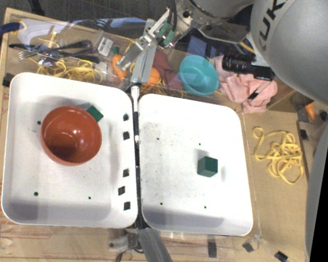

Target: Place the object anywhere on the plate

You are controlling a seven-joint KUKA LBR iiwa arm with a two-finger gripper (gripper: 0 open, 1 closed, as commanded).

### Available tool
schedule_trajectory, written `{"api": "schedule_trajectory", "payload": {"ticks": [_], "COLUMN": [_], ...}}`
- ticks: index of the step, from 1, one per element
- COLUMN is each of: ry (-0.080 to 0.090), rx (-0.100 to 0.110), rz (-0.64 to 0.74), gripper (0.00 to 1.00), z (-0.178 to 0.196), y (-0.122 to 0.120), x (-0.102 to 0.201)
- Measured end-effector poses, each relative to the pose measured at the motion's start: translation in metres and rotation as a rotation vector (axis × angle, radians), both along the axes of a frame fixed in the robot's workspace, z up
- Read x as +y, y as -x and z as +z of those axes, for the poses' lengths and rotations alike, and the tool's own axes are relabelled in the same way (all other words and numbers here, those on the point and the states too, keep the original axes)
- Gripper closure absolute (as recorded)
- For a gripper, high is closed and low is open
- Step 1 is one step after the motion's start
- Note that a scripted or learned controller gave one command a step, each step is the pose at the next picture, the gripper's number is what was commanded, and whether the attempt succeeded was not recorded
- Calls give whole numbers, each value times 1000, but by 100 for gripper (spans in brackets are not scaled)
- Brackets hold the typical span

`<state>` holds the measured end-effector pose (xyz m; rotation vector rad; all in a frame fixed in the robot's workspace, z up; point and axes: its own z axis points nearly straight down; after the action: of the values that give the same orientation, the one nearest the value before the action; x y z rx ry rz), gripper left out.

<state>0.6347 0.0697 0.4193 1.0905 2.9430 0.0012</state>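
Rightward, green block (208, 166) sits in right bin (238, 133).

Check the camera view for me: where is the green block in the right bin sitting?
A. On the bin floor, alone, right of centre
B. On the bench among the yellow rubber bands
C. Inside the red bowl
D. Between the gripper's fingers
A: the green block lies by itself on the white floor of the right bin, right of centre.

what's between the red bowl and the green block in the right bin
In the camera view, between the red bowl and the green block run the two bins' meeting rims, with small dark tabs; the rest is bare white bin floor.
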Motion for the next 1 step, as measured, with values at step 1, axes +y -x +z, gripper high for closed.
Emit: {"api": "schedule_trajectory", "payload": {"ticks": [1], "ry": [1], "rx": [4], "rz": [418], "gripper": [0], "z": [-73], "y": [1], "x": [54]}}
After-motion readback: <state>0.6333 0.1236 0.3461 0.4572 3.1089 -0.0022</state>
